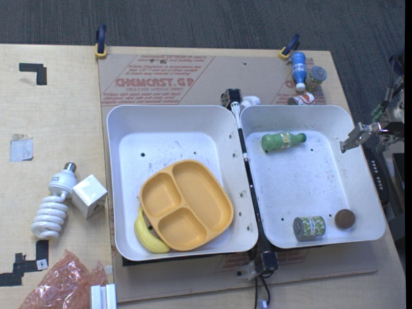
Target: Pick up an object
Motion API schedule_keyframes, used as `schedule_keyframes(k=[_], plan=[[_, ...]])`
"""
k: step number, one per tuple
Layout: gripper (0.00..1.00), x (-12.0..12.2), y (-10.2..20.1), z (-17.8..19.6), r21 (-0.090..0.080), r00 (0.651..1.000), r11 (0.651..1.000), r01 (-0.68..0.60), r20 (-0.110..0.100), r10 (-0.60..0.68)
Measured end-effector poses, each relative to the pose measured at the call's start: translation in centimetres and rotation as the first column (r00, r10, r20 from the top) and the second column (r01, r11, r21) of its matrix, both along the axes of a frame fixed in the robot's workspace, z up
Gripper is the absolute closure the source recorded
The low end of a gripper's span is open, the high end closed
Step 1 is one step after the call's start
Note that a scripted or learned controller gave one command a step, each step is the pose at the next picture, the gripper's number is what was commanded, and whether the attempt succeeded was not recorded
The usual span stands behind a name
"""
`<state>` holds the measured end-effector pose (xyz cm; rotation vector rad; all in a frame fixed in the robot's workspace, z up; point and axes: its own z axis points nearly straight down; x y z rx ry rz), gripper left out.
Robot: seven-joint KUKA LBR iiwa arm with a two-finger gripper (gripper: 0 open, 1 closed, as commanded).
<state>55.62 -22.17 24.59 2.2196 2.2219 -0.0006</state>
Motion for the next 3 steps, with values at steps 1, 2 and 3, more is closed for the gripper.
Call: schedule_keyframes(k=[1,2,3], plan=[[0.00,4.4,4.4,-13.0,0.000,1.000,1.000,-0.001,-0.001,0.001],[0.00,10.3,4.3,-13.2,-0.001,1.000,1.000,-0.002,0.001,0.002],[1.00,10.4,4.3,-12.1,-0.002,1.000,1.000,-0.005,0.002,0.005]])
